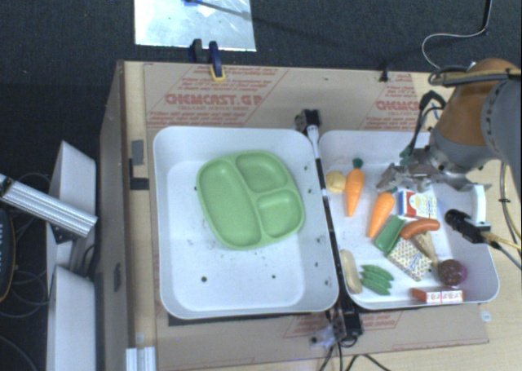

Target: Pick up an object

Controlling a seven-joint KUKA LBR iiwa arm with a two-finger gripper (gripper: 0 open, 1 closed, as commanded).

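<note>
The pincer is seen low over the far part of the right bin; whether it is apart or together cannot be told. Just near of it lie a small carton and two carrots, with a sausage, pea pods and other toy food nearer still. A green divided plate is set in the left bin on the table.

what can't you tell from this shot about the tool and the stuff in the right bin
- Tool: its fingers blur into grey clutter, so open or shut is unclear.
- Small carton: partly under the tool, print too small to read.
- Arm: cut off by the right edge.
- Flat packet: label too small.
</note>
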